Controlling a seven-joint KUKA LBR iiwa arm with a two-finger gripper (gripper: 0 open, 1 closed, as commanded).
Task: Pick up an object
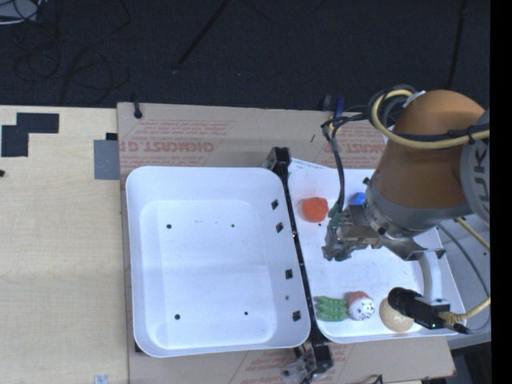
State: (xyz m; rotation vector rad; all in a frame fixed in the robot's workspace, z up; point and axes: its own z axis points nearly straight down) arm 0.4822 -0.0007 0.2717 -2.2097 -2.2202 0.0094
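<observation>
My gripper point(339, 245) hangs over the middle of the right bin point(320, 282), under the big orange wrist band. An orange-red ball point(314, 209) lies just up and left of it, a short gap away. Along the bin's near edge lie a green leafy piece point(327, 308), a white ball with red spots point(361, 306) and a tan ball point(393, 318). A small blue thing point(358, 200) peeks out beside the wrist, mostly hidden by the arm. Nothing shows under the gripper itself.
The left bin point(148, 214) sits beside the right one, split from it by a black divider rail point(290, 238). Both rest on a cardboard sheet point(200, 134) on the wooden bench. Cables loop round the arm at the right.
</observation>
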